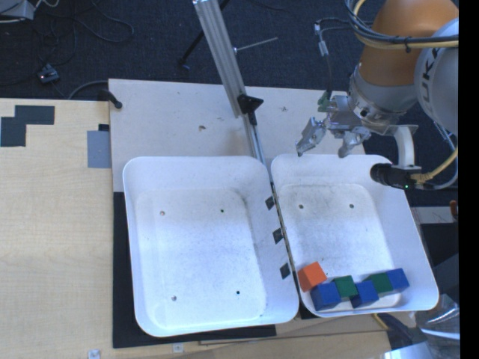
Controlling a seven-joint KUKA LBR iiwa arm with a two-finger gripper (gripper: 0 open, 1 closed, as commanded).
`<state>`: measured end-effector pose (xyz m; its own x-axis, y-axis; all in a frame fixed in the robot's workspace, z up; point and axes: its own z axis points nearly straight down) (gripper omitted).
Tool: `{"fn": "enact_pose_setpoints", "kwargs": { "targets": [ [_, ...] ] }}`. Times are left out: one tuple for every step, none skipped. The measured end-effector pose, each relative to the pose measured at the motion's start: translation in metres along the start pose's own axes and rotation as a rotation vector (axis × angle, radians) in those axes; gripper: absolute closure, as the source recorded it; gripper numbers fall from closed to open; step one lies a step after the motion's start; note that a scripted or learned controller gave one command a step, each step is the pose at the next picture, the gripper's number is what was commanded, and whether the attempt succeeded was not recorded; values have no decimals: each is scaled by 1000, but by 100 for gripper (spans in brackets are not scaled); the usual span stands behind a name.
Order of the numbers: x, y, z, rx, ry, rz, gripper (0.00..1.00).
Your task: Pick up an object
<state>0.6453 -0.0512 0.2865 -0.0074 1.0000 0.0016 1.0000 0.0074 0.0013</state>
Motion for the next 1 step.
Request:
{"fn": "enact_pose_setpoints", "kwargs": {
  "targets": [
    [-24,-122,52,13,-1,10,0]
  ]
}}
